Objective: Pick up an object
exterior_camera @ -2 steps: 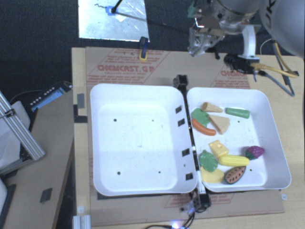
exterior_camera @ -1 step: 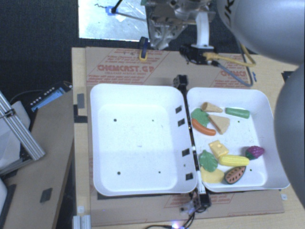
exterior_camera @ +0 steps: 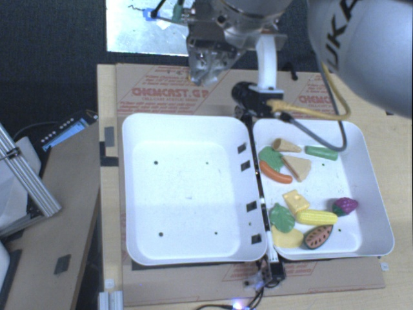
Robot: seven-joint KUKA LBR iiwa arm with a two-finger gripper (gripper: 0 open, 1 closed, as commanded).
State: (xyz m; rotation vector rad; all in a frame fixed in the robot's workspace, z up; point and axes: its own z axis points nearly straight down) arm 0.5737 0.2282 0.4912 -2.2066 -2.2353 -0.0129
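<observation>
At the bottom of the frame, two white bins are seen side by side on a brown board. In the right bin (exterior_camera: pixel 371 192) many toy foods are found. Nearest the bottom edge, a brown slice with seeds (exterior_camera: pixel 317 236) is laid just beside a yellow corn cob (exterior_camera: pixel 315 217). A pale yellow piece (exterior_camera: pixel 288 238) is touched by a green leafy piece (exterior_camera: pixel 282 217). A purple bunch of grapes (exterior_camera: pixel 345 205) is placed near the right wall. A little higher, a cheese block (exterior_camera: pixel 296 202) is seen. Above that, an orange carrot (exterior_camera: pixel 275 173), a tan wedge (exterior_camera: pixel 299 167) and a green lump (exterior_camera: pixel 270 156) are crowded together. A green bean (exterior_camera: pixel 321 152) and another tan piece (exterior_camera: pixel 287 146) are laid near the top wall.

The left bin (exterior_camera: pixel 139 192) is set to the left of these.

Farther up, near the top middle of the frame, the gripper (exterior_camera: pixel 206 66) is hung above the board, behind the left bin. It cannot be told how far the claw is open. Nothing is seen held in it
</observation>
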